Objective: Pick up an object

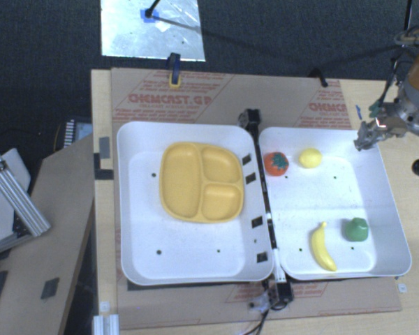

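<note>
A KUKA arm reaches in from the right edge of the bench, its gripper (pixel 366 137) poised above the top right corner of the right bin (pixel 387 187); the fingers are too small and blurred to tell whether they stand apart or closed, and nothing shows between them. Four toy foods lie in that bin. A red tomato (pixel 276 162) with a green stem sits near the upper left corner, close to the divider, and a yellow lemon (pixel 310 158) lies just beside it to the right. A banana (pixel 322 246) rests lower down, running from top to bottom, with a green pepper (pixel 356 229) near it to the right. All four lie well apart from the gripper. In the left bin (pixel 136 208), a yellow compartment plate (pixel 200 181) with three sections sits above the middle. Both bins rest on a cardboard sheet (pixel 216 93) printed with red lettering.
</note>
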Action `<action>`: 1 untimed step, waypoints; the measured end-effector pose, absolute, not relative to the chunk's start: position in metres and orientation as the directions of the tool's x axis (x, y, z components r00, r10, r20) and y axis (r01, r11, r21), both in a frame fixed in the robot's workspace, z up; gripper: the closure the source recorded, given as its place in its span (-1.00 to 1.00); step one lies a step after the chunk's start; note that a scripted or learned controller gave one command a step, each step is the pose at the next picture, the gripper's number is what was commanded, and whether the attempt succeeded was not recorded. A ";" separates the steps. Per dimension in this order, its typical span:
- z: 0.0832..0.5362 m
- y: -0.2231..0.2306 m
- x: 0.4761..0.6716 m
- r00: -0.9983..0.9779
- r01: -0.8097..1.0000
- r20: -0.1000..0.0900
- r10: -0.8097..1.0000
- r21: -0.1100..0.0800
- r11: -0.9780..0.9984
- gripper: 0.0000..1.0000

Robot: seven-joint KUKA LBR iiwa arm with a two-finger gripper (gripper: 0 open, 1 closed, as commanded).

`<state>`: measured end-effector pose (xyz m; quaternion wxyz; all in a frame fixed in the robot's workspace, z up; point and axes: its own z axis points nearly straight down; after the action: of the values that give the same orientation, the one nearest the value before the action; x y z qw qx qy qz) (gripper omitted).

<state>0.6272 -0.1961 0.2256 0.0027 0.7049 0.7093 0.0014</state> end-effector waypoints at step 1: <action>0.217 -0.146 0.630 -0.010 1.000 0.001 1.000 0.002 0.010 1.00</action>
<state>0.6300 -0.1462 0.2165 0.0002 0.7037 0.7105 0.0012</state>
